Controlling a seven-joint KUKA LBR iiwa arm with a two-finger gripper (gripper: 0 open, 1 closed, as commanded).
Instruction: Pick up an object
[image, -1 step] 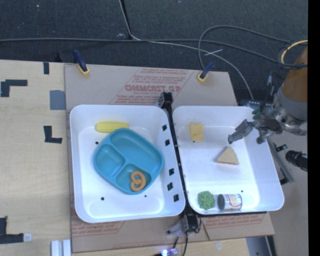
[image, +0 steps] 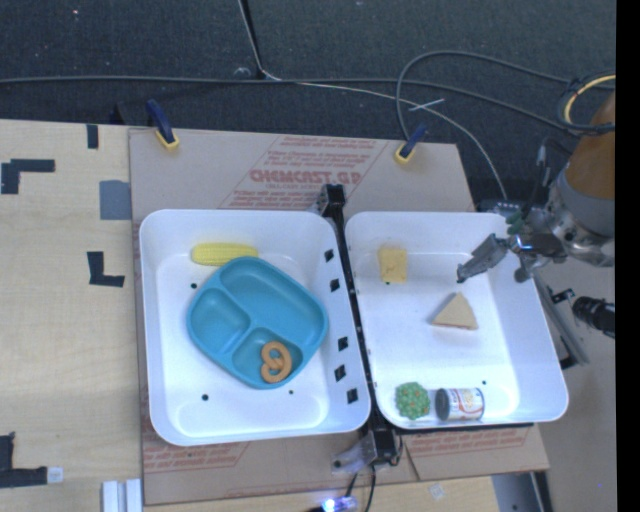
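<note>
My pincer (image: 497, 260) hangs spread apart, gripping nothing, over the right bin's (image: 520, 400) far right corner. The triangular wedge (image: 456, 313) lies just near-left of it, on the bin floor; I judge that the closest target, a short drop away.

I'm on a robotics lab test bench. Two shallow white bins (image: 160, 330) sit side by side on a cardboard sheet (image: 300, 170), held to a plywood benchtop (image: 60, 320) by yellow-tipped clamps (image: 162, 128). Black tape marks (image: 100, 268) dot the wood. Loose cables (image: 440, 95) trail over dark carpet (image: 120, 50). Bin contents are toy food props: plastic corn cob (image: 224, 254), pretzel (image: 275, 362) on a blue divided plate (image: 256, 318).
</note>
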